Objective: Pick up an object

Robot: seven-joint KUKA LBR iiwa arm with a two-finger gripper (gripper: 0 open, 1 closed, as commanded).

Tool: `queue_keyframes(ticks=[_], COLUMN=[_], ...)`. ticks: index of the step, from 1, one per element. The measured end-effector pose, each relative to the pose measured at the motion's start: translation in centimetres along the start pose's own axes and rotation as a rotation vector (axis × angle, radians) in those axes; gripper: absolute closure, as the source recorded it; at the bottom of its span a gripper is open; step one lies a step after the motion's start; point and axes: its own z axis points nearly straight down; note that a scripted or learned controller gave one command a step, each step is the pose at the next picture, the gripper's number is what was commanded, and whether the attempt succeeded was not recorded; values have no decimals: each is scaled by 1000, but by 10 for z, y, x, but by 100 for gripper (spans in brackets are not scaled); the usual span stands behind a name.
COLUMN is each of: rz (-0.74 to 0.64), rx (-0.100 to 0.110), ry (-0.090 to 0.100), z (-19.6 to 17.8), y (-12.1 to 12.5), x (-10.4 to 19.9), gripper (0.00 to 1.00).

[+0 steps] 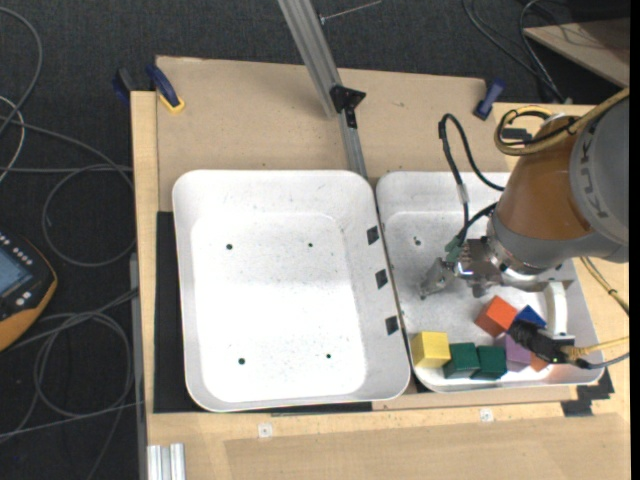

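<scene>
Several small blocks are crowding the near corner of the right bin: a yellow cube, two dark green blocks, an orange block, a purple block and a blue piece peeking out behind. Any of them could be the object to pick up. The end effector is hanging low over bare bin floor, well apart from the yellow cube and nearer the orange block, and nothing is showing between its fingers; whether they are spread or closed I cannot tell, since the wrist is covering much of them.

The risk I am judging is a miss or a partial pinch. The blocks are lying packed edge to edge against the bin wall, so a descending finger is likely to be landing on a neighbour's top face, or to be shoving the cluster sideways. The bin's raised, rounded rim is also leaving little room on the near side.

The blocks are looking hard, matte and square-edged, probably wood or foam. The bins are smooth white plastic, lightly speckled with scuffs, and the left bin is sitting just beside the right one on the plywood worktop.
</scene>
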Motion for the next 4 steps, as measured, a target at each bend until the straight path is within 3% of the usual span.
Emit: queue_keyframes(ticks=[1, 2, 4], rz=[0, -1, -4], rx=[-2, -9, -15], ry=[-1, 0, -3], z=[28, 15, -96], y=[-1, 1, 10], x=[1, 1, 7], gripper=[0, 100, 100])
